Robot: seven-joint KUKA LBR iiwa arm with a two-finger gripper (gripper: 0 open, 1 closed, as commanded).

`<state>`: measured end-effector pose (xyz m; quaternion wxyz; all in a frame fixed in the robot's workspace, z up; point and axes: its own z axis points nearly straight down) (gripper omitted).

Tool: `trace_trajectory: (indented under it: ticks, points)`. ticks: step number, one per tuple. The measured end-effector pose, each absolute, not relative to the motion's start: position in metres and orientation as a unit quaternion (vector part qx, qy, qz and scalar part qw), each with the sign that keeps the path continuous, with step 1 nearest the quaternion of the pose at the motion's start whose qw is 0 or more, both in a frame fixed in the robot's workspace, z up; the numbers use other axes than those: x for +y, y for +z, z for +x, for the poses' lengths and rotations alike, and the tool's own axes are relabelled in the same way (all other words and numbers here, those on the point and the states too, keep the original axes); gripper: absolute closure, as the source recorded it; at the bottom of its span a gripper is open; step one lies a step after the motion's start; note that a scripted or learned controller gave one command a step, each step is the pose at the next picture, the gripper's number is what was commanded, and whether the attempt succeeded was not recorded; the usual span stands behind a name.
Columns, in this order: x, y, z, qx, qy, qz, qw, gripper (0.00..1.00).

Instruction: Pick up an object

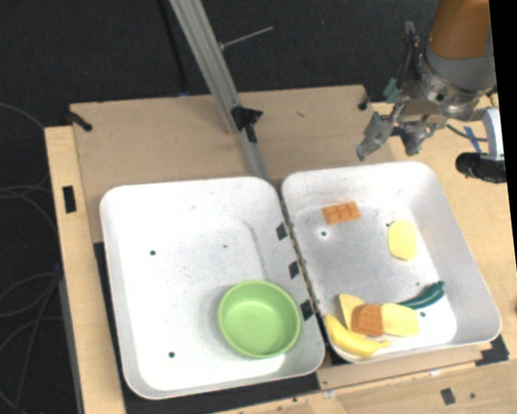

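Hovering at the far right above the right bin [440, 182], the gripper [393, 137] looks part open and holds nothing, so I'd go for the small yellow piece [402, 240] mid-right, probably light, smooth-skinned, pinched across its narrow sides.

Two white bins [193, 199] side by side on a tan bench [159, 134]; grey metal post [211, 59] slanting behind; black cables [17, 273] on dark floor, left.
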<state>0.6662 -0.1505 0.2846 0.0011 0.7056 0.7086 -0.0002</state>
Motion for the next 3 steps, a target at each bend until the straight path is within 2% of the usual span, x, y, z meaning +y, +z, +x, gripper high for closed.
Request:
trace_trajectory:
  ticks: [1, 2, 3]
  points:
    - [-0.151, 0.285, 0.666, 0.709, -0.0008, 0.706, 0.002, 0.0]
    - [-0.15, 0.227, 0.674, 0.709, -0.0023, 0.705, 0.0, 0.0]
    - [-0.148, 0.164, 0.674, 0.709, -0.0027, 0.705, -0.001, 0.0]
